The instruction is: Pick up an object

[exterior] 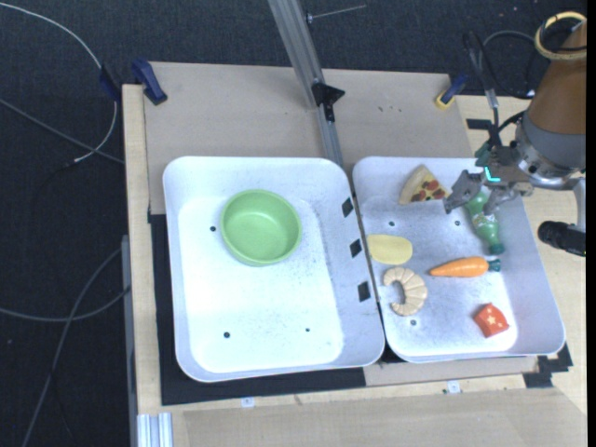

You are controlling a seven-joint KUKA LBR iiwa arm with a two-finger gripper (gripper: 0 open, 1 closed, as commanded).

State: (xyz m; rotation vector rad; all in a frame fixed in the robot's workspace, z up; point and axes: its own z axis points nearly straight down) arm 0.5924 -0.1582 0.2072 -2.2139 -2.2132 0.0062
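Note:
My gripper (477, 200) hangs over the upper right part of the right bin (531, 333), with its fingers apart and nothing visibly held between them. A green bottle-shaped object (487, 229) lies right below it, its top end at the fingertips. A pizza slice (423, 185) lies to the gripper's left. An orange carrot (459, 268) rests below the green object. Further left are a yellow oval piece (388, 248) and a beige croissant (406, 290). A red piece (491, 319) sits near the bin's front right corner.
The left bin (196, 333) holds a green bowl (261, 226) in its upper half. A metal pole (300, 35) slants down to the gap between the bins. Blue and yellow clamps sit at the board's back corners.

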